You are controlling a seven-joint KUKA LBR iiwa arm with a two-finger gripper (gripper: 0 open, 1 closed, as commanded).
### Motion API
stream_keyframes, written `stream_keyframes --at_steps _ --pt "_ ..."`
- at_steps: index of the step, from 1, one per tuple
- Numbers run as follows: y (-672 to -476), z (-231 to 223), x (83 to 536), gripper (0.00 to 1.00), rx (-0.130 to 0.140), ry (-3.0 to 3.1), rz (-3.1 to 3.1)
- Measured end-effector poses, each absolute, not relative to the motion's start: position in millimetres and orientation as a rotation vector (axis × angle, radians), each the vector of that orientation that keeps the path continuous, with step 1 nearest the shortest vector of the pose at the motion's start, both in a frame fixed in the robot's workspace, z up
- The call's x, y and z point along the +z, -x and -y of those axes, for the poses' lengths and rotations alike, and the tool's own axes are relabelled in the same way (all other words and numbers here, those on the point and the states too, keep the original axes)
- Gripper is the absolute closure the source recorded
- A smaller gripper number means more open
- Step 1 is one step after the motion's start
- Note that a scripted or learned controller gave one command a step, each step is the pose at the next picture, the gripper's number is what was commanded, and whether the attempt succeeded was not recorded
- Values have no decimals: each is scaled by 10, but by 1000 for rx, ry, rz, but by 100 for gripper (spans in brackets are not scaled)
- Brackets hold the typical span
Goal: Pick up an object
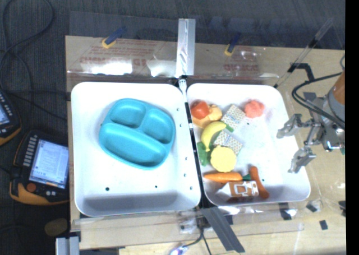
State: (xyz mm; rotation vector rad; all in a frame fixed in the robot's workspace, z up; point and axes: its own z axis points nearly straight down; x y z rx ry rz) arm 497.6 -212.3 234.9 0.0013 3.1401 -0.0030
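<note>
Gripper (297,144) stands at the right rim of the right bin (269,94), its two fingers spread wide with nothing between them; I read one fingertip near the upper part of the rim and the other lower down, both over or just outside the bin wall. From my remote seat I judge this to be the approach step: no object is grasped and none is lifted.

Candidate objects lie in the right bin, grouped toward its left half. A red-orange tomato-like piece (199,109) sits at the upper left, with a yellow banana (212,132) just below it. Two patterned packets (234,116) lie beside the banana, and a round yellow piece (223,159) lies below them. An orange carrot (222,177) lies along the lower edge, next to a small labelled bottle (247,188). A pinkish-red ball (254,108) sits apart at the upper right, nearest the gripper.

Left bin (84,136) holds a blue divided plate (137,131), which I take to be outside the present reach.

My next move calls for carrying the open fingers inward over one chosen object. The ball looks the easiest target, being isolated. Descent must then centre the fingers on it before closing.
</note>
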Motion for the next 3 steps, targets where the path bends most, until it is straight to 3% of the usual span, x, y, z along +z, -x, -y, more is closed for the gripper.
stream_keyframes --at_steps 1,2,3 --pt "-4847 2221 984 0 -3 -461 -3108" --pt "-4858 2217 1076 100 -8 -457 -3108" --pt "-4870 2213 1168 100 -14 -453 -3107"
